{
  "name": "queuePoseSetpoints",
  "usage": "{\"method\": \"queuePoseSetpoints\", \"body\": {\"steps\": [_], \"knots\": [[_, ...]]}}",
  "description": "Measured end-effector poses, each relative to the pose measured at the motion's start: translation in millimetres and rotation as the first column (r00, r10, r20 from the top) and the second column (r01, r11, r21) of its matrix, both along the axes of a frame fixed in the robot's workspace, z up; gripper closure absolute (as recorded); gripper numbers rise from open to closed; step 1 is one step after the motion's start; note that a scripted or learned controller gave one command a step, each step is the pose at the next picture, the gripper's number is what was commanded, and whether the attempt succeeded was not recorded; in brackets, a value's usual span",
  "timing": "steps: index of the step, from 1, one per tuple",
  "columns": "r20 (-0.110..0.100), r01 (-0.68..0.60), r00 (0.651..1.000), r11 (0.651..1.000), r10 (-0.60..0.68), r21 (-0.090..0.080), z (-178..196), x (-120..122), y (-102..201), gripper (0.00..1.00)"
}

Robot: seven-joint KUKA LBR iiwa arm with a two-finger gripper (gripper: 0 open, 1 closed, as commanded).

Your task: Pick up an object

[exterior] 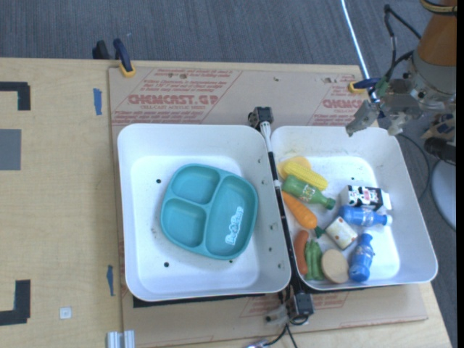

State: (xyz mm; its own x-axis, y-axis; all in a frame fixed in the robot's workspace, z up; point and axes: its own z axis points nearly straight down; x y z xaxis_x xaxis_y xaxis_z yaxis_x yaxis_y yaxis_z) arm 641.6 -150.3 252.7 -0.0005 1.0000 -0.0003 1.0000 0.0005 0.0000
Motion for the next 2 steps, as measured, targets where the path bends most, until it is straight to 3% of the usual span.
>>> {"method": "queuePoseSetpoints", "body": {"steps": [1, 2], "knots": [[0.009, -0.097, 0.995, 0.995, 0.097, -0.003, -135.9, -70.6, -51.4, 0.0], [0.017, -0.262, 0.965, 0.965, 0.262, -0.011, -142.6, -75.0, -45.9, 0.0]]}}
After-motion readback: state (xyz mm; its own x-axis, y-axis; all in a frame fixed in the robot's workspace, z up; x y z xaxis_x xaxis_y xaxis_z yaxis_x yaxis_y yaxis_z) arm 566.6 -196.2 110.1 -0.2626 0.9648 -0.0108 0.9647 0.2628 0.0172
